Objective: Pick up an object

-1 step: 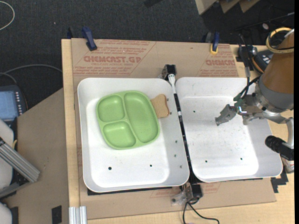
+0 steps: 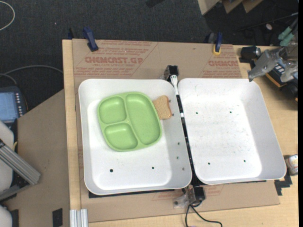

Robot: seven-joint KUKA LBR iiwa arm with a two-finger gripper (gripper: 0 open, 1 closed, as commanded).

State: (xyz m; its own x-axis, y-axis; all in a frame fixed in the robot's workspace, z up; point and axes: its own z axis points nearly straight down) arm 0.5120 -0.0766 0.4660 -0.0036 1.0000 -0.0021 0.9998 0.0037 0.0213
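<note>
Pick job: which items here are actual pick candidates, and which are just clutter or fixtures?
Candidates:
- green divided plate, left bin
- tan sponge, touching the plate's right edge

Fixtures and clutter:
- left bin
- right bin
- blue clamp
- yellow clamp
- gripper, parked beyond the right bin's far corner

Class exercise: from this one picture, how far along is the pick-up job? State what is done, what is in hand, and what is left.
Done: nothing visible. The green divided plate and tan cracker-like piece both lie in the left bin. In hand: nothing seen; the gripper sits at the bench's far right corner, beyond the right bin. Left: reach, grasp and lift.
</note>
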